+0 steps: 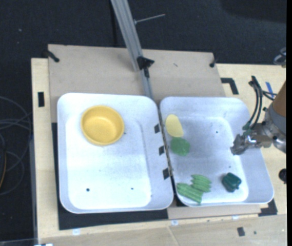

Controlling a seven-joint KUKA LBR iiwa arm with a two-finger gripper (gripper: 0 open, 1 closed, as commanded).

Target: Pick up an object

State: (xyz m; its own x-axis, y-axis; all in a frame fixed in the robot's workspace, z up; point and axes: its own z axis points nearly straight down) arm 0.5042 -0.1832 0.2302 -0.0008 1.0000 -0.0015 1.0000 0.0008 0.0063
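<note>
In the right bin [215, 114] lie a pale yellow piece [174, 125] and a round green piece [180, 147] near its left wall. Two ribbed green pieces [194, 187] rest by the front edge, and a dark green block [232, 182] sits at the front right. The left bin [104, 188] holds a yellow bowl [102, 125] at its back left. My gripper [239, 144] hangs over the right bin's right side, behind the dark green block and apart from it. Nothing shows between its tips.
A grey metal rail [128, 29] slants from the top down to the seam between the bins. A brown board [130, 70] lies behind the bins. Cables [258, 94] hang by the arm at right.
</note>
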